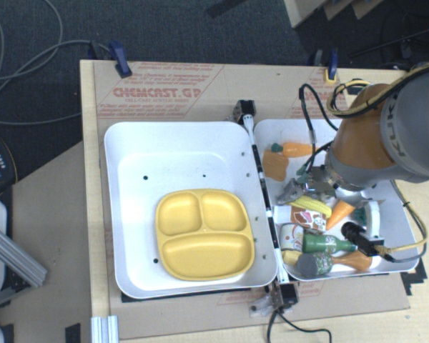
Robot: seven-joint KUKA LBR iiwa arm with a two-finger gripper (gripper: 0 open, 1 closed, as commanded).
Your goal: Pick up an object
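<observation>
Arm: the grey arm (407, 120) comes in from the right, its orange band (361, 131) over the upper middle of the right bin (407, 227), the wrist pointing down into the bin.

Writing: red print on the brown sheet (164, 88) covering the tabletop reads "CHEMCAST GP", with smaller lines above and below too fine to read. Letters on the arm's grey shell are cut off and cannot be read.

Claw: the claw (309, 186) sits low in the right bin, just beneath the wrist, among the toy foods. Whether it is spread or closed I cannot tell, nor whether it has hold of anything; the metal parts blur into the clutter.

Objects: the right bin holds a heap of small things. An orange carrot-like piece (297, 148) lies near the bin's top left, an orange block (275, 165) just below it, a yellow corn-like piece (309, 205) just under the claw, a green bottle shape (327, 245) and a grey piece (313, 265) near the front wall.

Left bin: the left bin (129, 163) carries a yellow divided plate (204, 234) with three compartments, lying flat towards its front.

Clamps: two blue clamps (119, 57) grip the tabletop's far edge.
</observation>
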